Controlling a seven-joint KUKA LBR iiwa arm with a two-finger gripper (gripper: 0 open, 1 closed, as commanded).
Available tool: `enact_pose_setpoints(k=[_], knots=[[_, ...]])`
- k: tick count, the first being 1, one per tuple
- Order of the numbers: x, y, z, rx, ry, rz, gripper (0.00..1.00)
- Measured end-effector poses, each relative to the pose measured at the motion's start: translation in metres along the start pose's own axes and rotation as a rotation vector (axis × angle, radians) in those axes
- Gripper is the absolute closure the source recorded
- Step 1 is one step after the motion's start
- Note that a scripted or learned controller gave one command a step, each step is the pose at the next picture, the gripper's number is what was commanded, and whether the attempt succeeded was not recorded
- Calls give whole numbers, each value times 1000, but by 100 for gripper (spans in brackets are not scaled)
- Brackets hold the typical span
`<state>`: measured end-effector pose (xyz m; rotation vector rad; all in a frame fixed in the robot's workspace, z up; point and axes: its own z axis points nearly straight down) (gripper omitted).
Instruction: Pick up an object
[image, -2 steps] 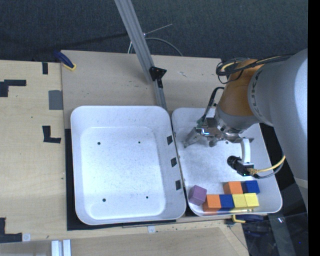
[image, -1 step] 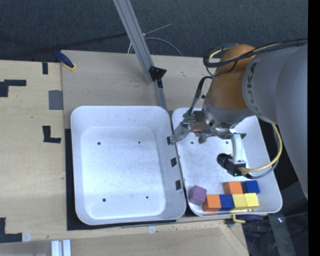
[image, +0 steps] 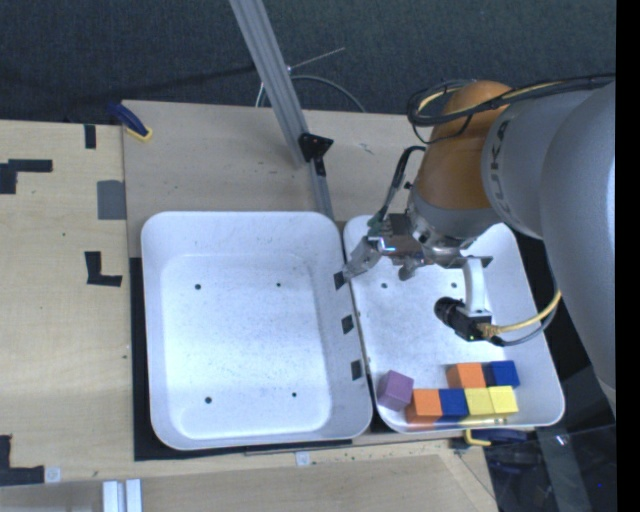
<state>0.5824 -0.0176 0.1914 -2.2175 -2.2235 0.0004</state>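
So the claw (image: 400, 258) is seen hanging over the upper left part of the right bin (image: 535, 300), close to the rim it shares with the left bin (image: 240, 325), and nothing is seen gripped in it; whether it's spread wide or pinched narrow can't be told from this angle, since the wrist hardware gets in the way. Just below and to the right of it, a small black cylindrical fitting (image: 455, 316) with a yellow cable (image: 525, 325) is seen hanging off the wrist. The stuff worth grabbing is all parked at the near end of that same bin, well apart from the claw and toward the bottom of the view: a purple block (image: 397, 388) lying slightly tilted and on its own, nearest the shared rim, and just beside it a tight cluster made of two orange cubes (image: 427, 402), two blue cubes (image: 453, 402) and two yellow cubes (image: 479, 401), packed in two short rows that run left to right along the bin's near wall. The purple one is probably the easier target, being loose and most directly below the claw, so a move down the view with only a slight shift is what would be called for.
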Motion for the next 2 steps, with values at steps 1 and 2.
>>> enact_pose_setpoints(k=[1,2], knots=[[52,7,0,1,1,-5,0],[97,-38,0,4,0,-3,0]])
